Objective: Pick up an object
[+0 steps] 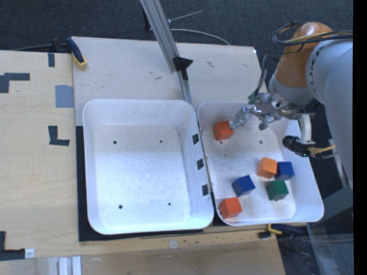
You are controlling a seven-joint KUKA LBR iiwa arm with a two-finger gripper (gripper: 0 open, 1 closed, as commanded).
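While the gripper (236, 123) hangs over the right white bin (304, 211), I can't tell how its claw stands. It touches the small orange cube (223, 131); next I'd judge a firm close and lift.

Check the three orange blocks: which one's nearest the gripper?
The orange block at the right bin's upper left, right at the gripper. The other two orange blocks lie lower in that bin.

Two shallow white bins sit side by side on the tabletop (132, 62): the left bin (92, 171), and the right bin (304, 208) at three o'clock. In the right bin an orange cube (222, 131) lies at eleven o'clock. A second orange cube (230, 207), a blue cube (243, 185), a third orange cube (266, 167), a smaller blue cube (285, 169) and a green cube (277, 189) cluster toward five o'clock.
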